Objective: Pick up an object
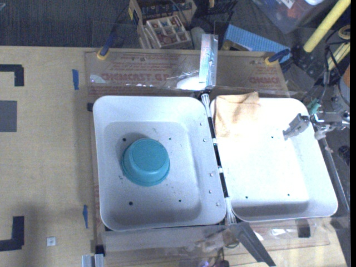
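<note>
A teal round bowl (146, 161) lies upside down in the left white bin (105, 115), a little left of the bin's middle. My gripper (295, 125) is over the right white bin (311, 204), near its far right rim, well away from the bowl. It looks small and grey against the white floor. Nothing shows in it.
A brownish stain (236, 113) marks the far left corner of the right bin. A narrow ridge (218, 160) separates the two bins. Boxes and cables (167, 21) crowd the space behind the bench. The arm's wrist hardware (328, 118) hangs over the right bin's right rim.
</note>
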Robot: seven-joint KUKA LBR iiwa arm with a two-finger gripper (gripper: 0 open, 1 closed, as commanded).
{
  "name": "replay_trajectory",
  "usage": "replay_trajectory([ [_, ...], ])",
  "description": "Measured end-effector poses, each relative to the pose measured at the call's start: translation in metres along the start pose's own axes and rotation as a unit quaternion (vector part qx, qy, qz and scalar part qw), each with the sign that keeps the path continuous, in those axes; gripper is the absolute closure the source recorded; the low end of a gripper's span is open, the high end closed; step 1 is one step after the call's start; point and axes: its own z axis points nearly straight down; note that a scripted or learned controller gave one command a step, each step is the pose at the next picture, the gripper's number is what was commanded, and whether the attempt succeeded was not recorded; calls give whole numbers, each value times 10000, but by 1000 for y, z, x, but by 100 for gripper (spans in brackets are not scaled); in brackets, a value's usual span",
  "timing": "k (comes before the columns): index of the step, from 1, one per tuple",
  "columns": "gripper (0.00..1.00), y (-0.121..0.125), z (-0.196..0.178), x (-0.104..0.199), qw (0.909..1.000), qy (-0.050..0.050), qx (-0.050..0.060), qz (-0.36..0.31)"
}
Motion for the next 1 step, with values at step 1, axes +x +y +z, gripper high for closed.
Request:
replay_trajectory([
  [1, 0, 50, -9, 70, 9876, -9, -22, 1571],
])
